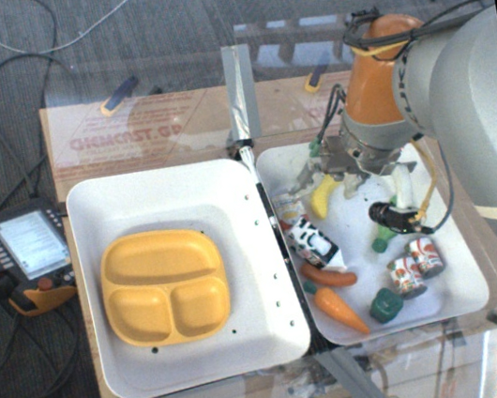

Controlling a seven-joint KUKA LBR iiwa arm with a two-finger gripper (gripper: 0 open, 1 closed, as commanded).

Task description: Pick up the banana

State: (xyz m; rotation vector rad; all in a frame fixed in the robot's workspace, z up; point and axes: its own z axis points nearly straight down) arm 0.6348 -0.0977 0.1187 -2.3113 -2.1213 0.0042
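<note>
Hangs over the right bin (465, 293), gripper (331, 172) just above the banana (324, 196); grip too hidden to tell.

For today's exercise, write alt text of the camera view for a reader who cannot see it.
A grey and orange robot arm's gripper hangs over a banana in the right bin, among carrots, cans and other toys. The left bin holds a yellow divided tray.

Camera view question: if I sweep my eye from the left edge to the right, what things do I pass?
Handheld control screen → yellow divided tray in the left bin → black-and-white toy → banana under the tool → dark green block → two red cans.
</note>
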